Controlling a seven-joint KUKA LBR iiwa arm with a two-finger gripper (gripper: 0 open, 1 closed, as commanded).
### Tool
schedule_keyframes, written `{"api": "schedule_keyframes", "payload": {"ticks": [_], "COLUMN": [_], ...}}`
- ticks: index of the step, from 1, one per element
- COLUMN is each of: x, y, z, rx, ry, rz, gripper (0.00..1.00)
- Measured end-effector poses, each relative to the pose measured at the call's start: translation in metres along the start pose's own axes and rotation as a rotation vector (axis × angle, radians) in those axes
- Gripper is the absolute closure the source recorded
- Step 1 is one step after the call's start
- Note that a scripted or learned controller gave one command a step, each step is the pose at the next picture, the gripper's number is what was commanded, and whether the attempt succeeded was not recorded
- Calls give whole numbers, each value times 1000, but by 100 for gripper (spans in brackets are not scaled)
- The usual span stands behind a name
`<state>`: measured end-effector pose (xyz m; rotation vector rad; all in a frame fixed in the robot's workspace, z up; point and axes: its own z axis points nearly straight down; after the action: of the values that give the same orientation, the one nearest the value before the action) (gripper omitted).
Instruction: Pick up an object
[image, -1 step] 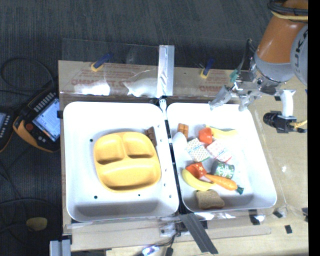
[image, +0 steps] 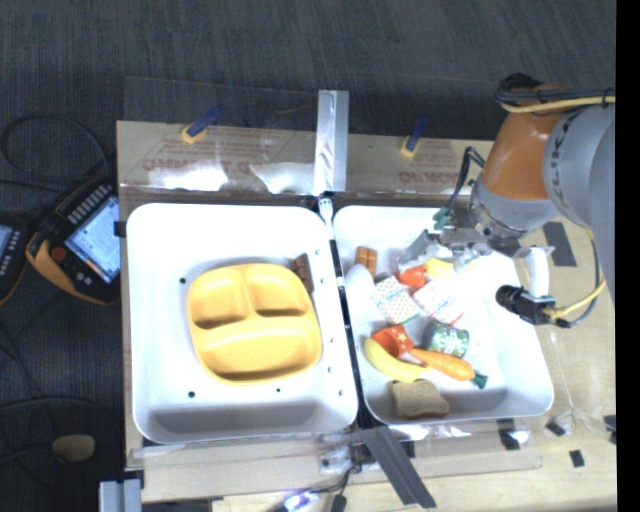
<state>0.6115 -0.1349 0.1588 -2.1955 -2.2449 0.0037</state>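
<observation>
In the right bin (image: 520, 395), right of frame centre, I see the pile of toy food I'm after: a banana (image: 392, 364) and a carrot (image: 446, 365) low down, a brown bread slice (image: 417, 400) at the bottom edge, a green can (image: 449, 339) just above the carrot, a red piece (image: 394, 339) touching the banana, and white packets (image: 412, 297) higher up. My gripper (image: 446, 243) sits over the upper part of this bin, just above the topmost pieces, a red one (image: 411, 276) and a pale yellow one (image: 438, 267). I cannot tell how its fingers stand, nor whether anything lies between them. The arm (image: 545, 165) comes in from the upper right. The left bin (image: 160, 400) holds a yellow tray (image: 254, 322) with a small brown piece (image: 302, 267) at its upper right corner. A handheld pendant (image: 80, 247) lies at the far left.
</observation>
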Motion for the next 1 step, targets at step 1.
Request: {"api": "schedule_keyframes", "payload": {"ticks": [1], "x": [2], "y": [-52], "z": [34], "rx": [0], "ry": [3], "rz": [215], "gripper": [0]}}
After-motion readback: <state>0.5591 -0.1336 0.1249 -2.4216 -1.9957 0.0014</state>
